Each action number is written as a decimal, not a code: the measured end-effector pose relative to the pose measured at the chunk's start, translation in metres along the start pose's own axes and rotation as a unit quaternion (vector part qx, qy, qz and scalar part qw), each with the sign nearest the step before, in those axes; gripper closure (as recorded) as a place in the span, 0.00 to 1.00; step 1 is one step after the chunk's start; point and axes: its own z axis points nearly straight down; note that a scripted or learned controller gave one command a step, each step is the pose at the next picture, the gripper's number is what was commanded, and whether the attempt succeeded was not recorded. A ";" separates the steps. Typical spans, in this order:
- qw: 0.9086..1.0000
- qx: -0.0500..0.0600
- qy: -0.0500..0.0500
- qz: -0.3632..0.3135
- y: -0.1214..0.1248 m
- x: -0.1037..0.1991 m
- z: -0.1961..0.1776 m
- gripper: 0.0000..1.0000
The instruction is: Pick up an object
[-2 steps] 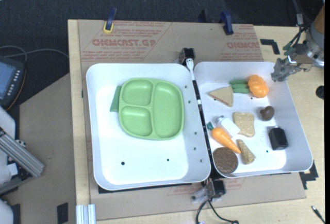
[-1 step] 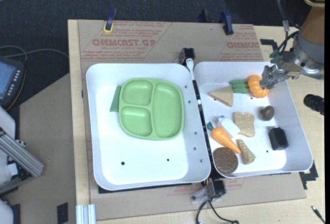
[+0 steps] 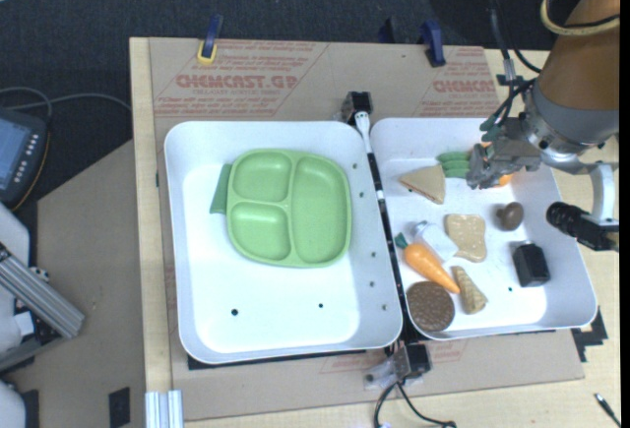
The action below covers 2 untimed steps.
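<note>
The gripper [image 3: 489, 167] hangs low over the upper part of the right bin [image 3: 576, 303], reaching in from the right on the grey arm [image 3: 581, 72] with its orange band. From this slant its fingers blur into one dark mass, so how wide they stand cannot be told, and nothing can be seen held between them. Its tip sits right at a green object [image 3: 453, 160] and a small orange piece [image 3: 504, 180] — whether it touches either is unclear, since the gripper body covers part of both.

Close by to the left lies a tan wedge of toy bread [image 3: 424, 183]. Below the gripper are a beige slice [image 3: 467, 235] and a small brown ball [image 3: 509, 214]; a black block [image 3: 531, 264] lies nearer the right wall. Toward the front of this bin a toy carrot [image 3: 429, 263] rests beside a round brown cookie [image 3: 431, 306], with a tan stick-like piece [image 3: 472, 288] just right of them.

The left bin [image 3: 197, 318] holds a green divided plate [image 3: 290, 208], well apart from the gripper. Both bins sit on a cardboard sheet [image 3: 246, 72], fixed by clamps at the far edge — the arm's upper part is cut off by the frame.
</note>
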 end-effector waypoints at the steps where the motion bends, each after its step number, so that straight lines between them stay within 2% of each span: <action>1: 1.000 0.000 0.000 0.000 -0.011 0.047 0.010 1.00; 2: 1.000 0.000 0.000 0.000 -0.031 0.090 0.009 1.00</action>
